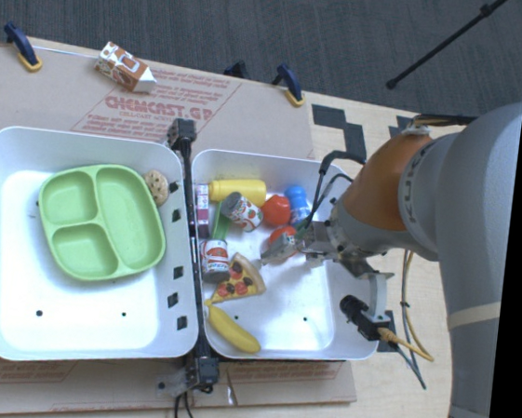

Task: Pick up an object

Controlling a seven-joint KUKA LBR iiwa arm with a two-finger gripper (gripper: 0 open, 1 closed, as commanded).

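Note:
The right bin (321, 337) holds several small items: a yellow bottle (238, 190), a small can (242, 211), a red ball (276, 210), a blue piece (297, 201), a second can (215, 257), a pizza slice (238, 283) and a banana (231, 328). My gripper (280, 248) reaches in from the right and sits low in the middle of this bin, just below the red ball. A small red piece (283, 240) lies right at its tip. Whether that piece is held is not clear from here.
The left bin (5, 315) bears a green divided plate (100, 221) and a cookie (157, 185) by its right wall. A small carton (125, 66) lies on the cardboard behind the bins. Clamps and a black divider (187, 242) run between the bins.

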